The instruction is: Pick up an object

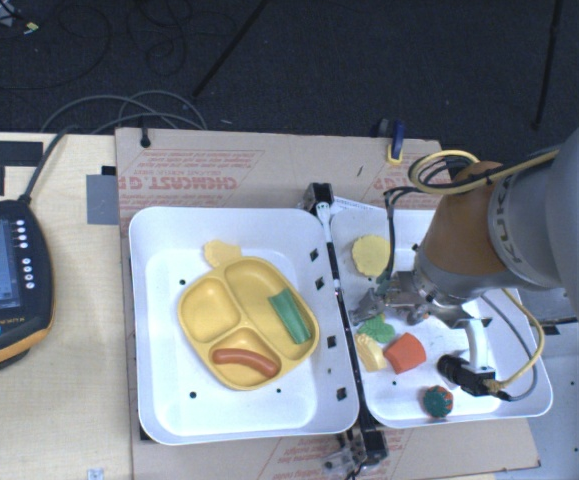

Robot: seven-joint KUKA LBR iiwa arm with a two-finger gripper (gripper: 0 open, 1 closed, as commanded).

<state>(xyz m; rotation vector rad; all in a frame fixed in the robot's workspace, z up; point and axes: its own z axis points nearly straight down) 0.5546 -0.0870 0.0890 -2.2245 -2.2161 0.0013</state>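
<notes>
The arm [509, 233] is extended from the right over the right bin [529, 393], and its gripper [387, 303] is positioned low at the bin's left side, just above a small green object [376, 328]. Whether the claw is spread or closed cannot be told, and nothing can be seen held in it. The left bin [159, 368] carries a yellow divided tray [204, 313] in which a red sausage [244, 359] and a green block [291, 315] are laid. In the right bin, a yellow round piece [371, 255] lies toward the far wall, an orange-red block [405, 353] lies just beside a pale yellow piece [369, 351], and a small green-and-red ball [436, 400] rests near the front wall. The green object is judged to be the likely target; a straight vertical descent centred on it is advised, so that the neighbouring pieces are not nudged. Little room is left toward the divider [341, 308] between the bins; more open floor is available toward the right.
</notes>
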